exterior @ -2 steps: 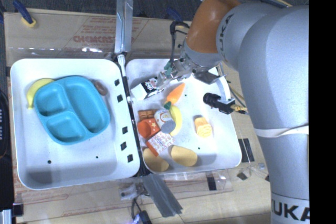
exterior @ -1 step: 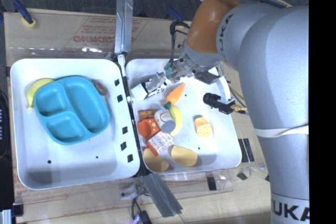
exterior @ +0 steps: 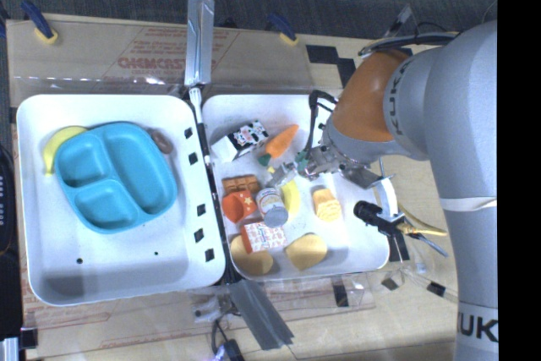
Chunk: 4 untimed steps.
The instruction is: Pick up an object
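Hovering mid-bin, the fingers [exterior: 292, 169] — gap unreadable — sit above crowded toys; right bin [exterior: 372, 254] walls near.

Bright, even overhead light; soft shadows, slightly blurred, perhaps mild glare.

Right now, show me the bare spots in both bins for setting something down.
Left bin: bare floor below the blue tray, along the front wall. Right bin: a bare strip at the back, above the carrot. Its centre and front are crowded around the can.

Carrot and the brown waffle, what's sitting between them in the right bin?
Bare white bin floor lies between the carrot and the waffle, seen in the camera view.
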Each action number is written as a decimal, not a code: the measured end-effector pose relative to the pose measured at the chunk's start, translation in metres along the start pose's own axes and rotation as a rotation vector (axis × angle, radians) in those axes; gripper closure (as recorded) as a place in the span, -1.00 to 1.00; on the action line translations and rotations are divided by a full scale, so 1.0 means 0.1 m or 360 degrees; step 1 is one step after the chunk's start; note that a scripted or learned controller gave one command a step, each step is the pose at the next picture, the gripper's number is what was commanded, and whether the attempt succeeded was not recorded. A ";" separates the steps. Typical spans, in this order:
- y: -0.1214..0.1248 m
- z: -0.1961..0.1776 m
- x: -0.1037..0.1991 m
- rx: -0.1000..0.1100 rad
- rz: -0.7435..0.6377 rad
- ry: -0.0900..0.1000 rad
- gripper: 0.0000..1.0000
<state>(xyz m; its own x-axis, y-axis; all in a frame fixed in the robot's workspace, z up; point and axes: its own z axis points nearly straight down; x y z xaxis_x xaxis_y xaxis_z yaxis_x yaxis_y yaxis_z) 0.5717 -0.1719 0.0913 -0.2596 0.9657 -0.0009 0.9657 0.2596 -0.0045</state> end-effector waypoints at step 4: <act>1.02 -1.05 1.20 -0.0017 0.0083 0.0001 1.00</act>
